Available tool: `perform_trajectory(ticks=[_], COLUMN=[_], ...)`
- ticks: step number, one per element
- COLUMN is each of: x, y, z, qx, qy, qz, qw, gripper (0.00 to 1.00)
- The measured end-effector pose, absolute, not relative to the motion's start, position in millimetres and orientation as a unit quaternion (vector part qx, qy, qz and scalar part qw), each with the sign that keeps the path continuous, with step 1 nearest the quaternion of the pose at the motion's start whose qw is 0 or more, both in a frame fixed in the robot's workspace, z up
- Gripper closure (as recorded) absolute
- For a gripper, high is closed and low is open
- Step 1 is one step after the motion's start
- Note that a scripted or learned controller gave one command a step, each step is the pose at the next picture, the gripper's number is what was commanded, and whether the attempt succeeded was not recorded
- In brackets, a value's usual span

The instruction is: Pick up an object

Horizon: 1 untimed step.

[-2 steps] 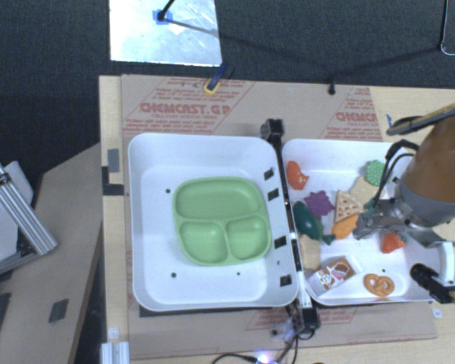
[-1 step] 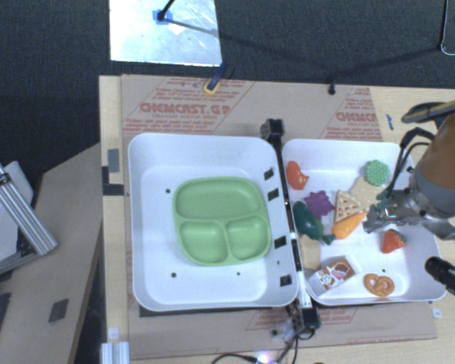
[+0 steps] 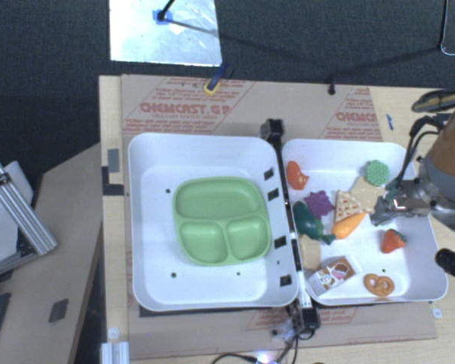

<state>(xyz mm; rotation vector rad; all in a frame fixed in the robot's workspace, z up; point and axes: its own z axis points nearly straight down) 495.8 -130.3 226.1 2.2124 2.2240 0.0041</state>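
Gripper (image 3: 384,211) hangs over right bin (image 3: 421,283); can't tell its state. Orange carrot-shaped toy (image 3: 349,224), tapered w/ pale tip, lies just left of it, by purple toy (image 3: 318,202).

Grey arm (image 3: 447,184) with orange band (dark cable looped above), metallic claw (image 3: 384,212).

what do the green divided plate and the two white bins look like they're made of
Green divided plate: probably moulded plastic, going by its even pale green colour, rounded compartment walls and soft matte sheen.

White bins, left and right: likely thin formed plastic, smooth and slightly glossy, with rounded corners and shallow sloped walls. The material can't be confirmed from appearance alone.
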Motion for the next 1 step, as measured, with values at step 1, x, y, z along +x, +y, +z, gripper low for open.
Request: perform_trajectory(ticks=[1], x=[543.4], y=[-109.1], z=[219.1], qx=[0.704], qy=[0.710], qz=[0.0017], qw=[0.002], gripper=[1.00])
